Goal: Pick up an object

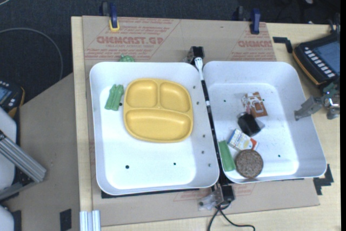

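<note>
The right bin (281, 73) holds several small objects. A brown and white item (255, 104) lies near the middle, with a black block (249, 124) just below it. Further down are a white packet with green and orange print (241, 141), a green stick (226, 156) against the left wall, and a round brown disc (249, 163) at the front. My gripper (316, 107) hangs over the right rim of this bin, well to the right of the objects and apart from them. Nothing is seen in it.
The left bin (157, 162) holds a yellow divided plate (158, 110) and a green ridged piece (114, 97) beside it. A small green item (126, 59) lies on the board behind that bin. A tablet-like device (321, 59) sits at the far right.
</note>
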Action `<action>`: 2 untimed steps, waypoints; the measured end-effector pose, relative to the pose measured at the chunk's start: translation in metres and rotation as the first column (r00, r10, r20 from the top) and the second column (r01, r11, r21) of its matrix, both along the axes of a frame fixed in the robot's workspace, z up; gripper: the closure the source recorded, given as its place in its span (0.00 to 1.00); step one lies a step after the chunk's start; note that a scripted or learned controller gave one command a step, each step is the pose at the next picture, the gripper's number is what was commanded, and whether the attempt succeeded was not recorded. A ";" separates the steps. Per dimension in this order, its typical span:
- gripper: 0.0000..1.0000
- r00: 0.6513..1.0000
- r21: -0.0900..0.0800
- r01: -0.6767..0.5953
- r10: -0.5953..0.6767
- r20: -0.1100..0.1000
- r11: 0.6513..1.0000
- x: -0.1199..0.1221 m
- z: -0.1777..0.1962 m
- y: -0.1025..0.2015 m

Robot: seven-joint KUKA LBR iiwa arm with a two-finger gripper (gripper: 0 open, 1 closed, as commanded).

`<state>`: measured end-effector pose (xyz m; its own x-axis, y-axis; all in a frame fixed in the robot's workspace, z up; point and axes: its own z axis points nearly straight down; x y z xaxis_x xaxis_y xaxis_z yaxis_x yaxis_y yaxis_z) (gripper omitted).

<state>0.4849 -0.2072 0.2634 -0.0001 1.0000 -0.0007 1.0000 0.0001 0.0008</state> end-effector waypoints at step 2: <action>1.00 1.000 0.002 -0.002 0.002 -0.004 1.000 0.030 -0.031 -0.003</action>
